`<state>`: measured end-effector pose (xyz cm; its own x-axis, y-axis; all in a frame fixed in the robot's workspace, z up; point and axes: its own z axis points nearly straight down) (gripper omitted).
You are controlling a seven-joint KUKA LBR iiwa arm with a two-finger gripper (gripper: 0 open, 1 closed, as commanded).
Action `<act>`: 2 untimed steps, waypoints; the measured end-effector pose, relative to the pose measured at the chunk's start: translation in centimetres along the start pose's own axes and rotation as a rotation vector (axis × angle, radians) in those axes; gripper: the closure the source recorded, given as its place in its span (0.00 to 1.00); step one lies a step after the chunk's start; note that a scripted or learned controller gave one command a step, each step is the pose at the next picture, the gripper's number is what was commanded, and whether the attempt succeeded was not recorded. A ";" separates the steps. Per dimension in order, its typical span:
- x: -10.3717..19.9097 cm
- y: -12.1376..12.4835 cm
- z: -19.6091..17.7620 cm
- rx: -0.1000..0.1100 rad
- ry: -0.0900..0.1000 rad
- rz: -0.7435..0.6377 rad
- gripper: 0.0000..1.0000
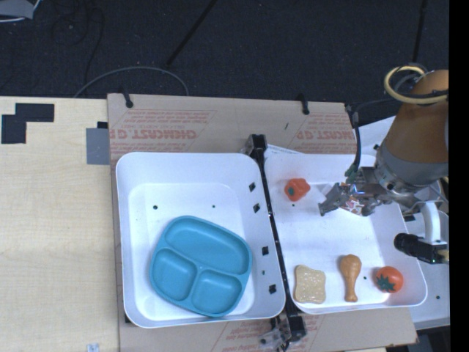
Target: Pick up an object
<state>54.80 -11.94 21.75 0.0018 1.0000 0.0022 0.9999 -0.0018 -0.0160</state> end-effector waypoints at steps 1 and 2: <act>0.0 0.2 -0.7 -0.012 -0.001 -0.002 0.00; 0.0 -0.7 5.2 -0.006 0.000 -0.001 0.00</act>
<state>54.04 -11.91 16.55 0.0004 1.0000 0.0023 1.0000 -0.0004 -0.0095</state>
